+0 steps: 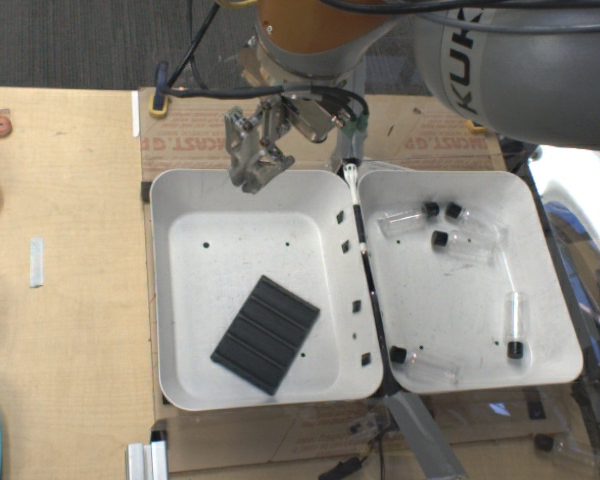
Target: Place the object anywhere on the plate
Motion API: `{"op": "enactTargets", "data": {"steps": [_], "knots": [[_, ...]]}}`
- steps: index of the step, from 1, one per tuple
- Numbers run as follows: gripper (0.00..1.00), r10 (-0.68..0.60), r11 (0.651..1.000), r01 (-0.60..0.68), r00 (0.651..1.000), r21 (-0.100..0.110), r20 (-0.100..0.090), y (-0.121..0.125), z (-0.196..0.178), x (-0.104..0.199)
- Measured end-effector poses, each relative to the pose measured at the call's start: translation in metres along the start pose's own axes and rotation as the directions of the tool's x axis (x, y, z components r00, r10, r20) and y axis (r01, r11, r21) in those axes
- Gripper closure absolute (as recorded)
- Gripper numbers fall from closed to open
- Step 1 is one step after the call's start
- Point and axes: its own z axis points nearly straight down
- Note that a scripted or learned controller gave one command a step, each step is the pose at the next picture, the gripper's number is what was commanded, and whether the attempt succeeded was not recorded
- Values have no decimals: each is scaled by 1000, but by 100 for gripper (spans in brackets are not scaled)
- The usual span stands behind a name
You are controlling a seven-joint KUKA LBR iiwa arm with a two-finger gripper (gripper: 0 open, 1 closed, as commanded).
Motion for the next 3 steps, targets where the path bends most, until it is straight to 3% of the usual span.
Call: {"op": "enactTargets", "data": {"steps": [1,2,3], "knots": [[100,-195,981,195,981,-2,-4,49,51,69],[100,-584,812,584,812,-3,0,-35,56,33],[100,-842,540,842,540,-2,2,-36,-26,-9]]}}
